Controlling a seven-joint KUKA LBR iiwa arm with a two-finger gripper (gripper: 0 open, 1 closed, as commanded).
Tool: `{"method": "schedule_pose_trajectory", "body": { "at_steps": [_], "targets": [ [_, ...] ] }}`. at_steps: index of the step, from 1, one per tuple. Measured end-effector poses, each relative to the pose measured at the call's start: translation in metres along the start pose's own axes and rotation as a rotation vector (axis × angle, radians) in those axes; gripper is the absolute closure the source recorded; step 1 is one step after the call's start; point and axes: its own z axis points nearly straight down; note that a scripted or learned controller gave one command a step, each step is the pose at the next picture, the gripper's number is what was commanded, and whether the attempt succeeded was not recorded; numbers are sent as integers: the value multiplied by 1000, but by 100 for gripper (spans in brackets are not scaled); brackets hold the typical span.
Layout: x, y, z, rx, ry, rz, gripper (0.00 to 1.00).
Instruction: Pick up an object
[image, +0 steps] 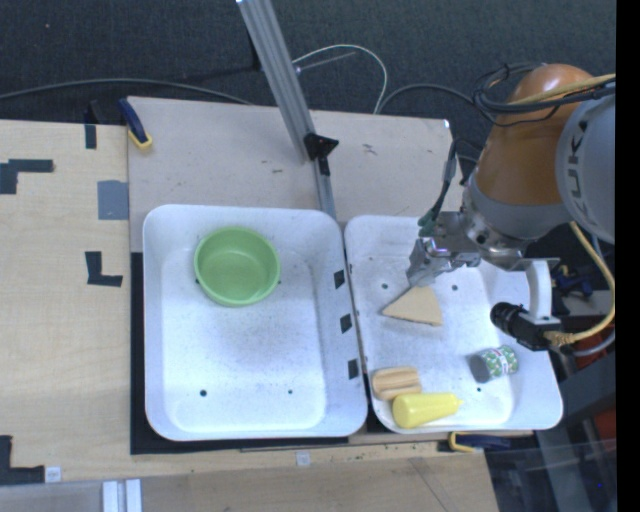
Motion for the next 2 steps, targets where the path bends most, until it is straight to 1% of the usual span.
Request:
{"method": "schedule_pose_trajectory", "body": {
  "at_steps": [1, 2],
  "targets": [
    [51, 7, 4, 1, 0, 1, 100],
    [98, 20, 9, 0, -1, 1, 100]
  ]
}}
